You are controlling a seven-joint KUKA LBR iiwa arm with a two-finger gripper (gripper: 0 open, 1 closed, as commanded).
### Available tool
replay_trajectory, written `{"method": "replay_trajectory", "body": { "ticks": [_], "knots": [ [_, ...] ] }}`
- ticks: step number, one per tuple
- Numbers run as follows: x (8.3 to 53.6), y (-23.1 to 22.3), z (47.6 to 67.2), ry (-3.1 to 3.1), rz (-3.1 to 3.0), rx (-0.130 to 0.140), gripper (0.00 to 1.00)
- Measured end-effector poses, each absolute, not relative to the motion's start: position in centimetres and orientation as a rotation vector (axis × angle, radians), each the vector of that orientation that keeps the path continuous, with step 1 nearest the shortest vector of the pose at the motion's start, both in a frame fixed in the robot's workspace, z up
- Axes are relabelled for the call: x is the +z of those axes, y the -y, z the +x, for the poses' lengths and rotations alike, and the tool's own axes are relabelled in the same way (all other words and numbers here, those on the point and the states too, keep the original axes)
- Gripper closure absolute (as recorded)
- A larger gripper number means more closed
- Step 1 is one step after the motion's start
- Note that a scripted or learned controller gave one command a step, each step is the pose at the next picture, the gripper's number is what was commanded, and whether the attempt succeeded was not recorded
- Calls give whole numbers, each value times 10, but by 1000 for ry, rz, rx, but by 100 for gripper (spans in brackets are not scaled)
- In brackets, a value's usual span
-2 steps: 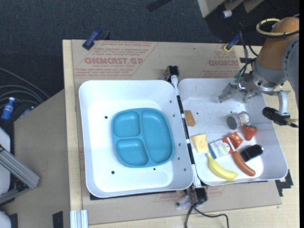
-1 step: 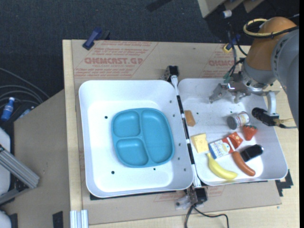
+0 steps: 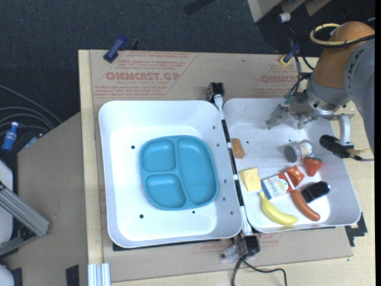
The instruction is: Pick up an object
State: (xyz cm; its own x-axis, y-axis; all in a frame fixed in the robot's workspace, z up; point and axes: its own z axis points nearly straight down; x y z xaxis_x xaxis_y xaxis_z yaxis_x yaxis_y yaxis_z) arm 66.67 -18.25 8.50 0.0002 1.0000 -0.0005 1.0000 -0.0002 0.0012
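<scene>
Gripper (image 3: 284,115) sits over the far part of the right bin (image 3: 256,109), arm entering from the right. Jaw state: cannot tell at this res. Nothing seen between them.

Objs all in right bin, nearer the camera than the gripper:
- Small can (image 3: 297,151), on its side, closest to gripper but apart from it.
- Red piece (image 3: 313,165) just beside can.
- Brown block (image 3: 238,148) near the bin's left wall.
- Yellow cheese wedge (image 3: 250,179), carton (image 3: 275,186), red packet (image 3: 294,176) in a row.
- Banana (image 3: 275,212), hot dog (image 3: 305,206), black obj (image 3: 314,191) at near edge.

Left bin (image 3: 119,121): blue divided plate (image 3: 178,171) at centre.
</scene>
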Motion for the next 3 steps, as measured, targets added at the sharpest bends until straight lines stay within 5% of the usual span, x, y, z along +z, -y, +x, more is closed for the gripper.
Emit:
{"method": "replay_trajectory", "body": {
  "ticks": [2, 3],
  "knots": [
    [85, 205, 667, -2221, 2220, 1, 0],
    [85, 173, 667, -2224, 2222, -1, 0]
  ]
}}
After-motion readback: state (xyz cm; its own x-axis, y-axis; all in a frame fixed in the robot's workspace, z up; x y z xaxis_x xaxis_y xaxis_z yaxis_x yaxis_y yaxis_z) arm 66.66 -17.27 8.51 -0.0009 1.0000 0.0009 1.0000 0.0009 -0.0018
